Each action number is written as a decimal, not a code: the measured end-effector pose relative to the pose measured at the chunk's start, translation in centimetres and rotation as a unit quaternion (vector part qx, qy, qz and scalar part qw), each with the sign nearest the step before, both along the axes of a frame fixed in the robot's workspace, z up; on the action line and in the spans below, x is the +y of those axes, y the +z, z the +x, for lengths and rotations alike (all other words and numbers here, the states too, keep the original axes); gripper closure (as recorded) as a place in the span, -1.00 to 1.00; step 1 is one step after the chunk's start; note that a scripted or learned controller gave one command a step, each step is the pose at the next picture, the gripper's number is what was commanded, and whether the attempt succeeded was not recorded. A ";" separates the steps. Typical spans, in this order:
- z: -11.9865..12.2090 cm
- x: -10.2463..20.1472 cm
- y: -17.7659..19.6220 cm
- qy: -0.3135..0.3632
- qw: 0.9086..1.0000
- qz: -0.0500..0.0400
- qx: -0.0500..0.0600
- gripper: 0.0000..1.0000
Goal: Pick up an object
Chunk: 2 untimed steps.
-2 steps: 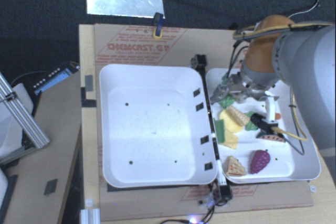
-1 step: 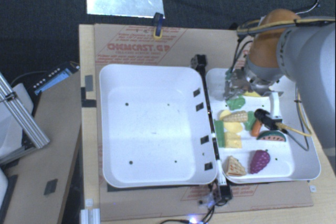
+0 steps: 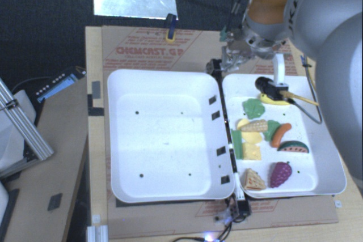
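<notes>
The gripper (image 3: pixel 231 60) is parked over the far left corner of the right bin (image 3: pixel 326 178), right by the seam with the left bin (image 3: pixel 122 178). Whether it's open or closed can't be told at this angle, since that bit is too small and blurry. Nothing is seen held in it.

Everything worth grabbing lies the same way from there: toward the near side of the view and a touch to the right. The closest pick is judged to be the green leafy piece (image 3: pixel 252 106), with the banana (image 3: pixel 276 101) just beside it on the right, its long axis lying roughly across the view. A bit further out, the corn cob (image 3: pixel 253 126) is also laid roughly crosswise, while the orange sausage (image 3: pixel 281 134) is tilted on a diagonal. The watermelon slice (image 3: pixel 294 147), purple grapes (image 3: pixel 280 174) and bread wedge (image 3: pixel 254 179) are well apart from the gripper, down by the near rim.

So a short move toward the near side plus a descent is probably all that's needed. The pile around the corn looks crowded, so a clean grab there could easily be spoiled.
</notes>
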<state>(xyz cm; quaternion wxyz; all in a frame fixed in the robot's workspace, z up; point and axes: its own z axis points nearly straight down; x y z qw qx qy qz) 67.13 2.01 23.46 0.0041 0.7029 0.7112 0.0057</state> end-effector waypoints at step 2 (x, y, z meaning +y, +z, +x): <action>-1.9 13.2 16.2 -0.001 1.000 0.001 0.003 1.00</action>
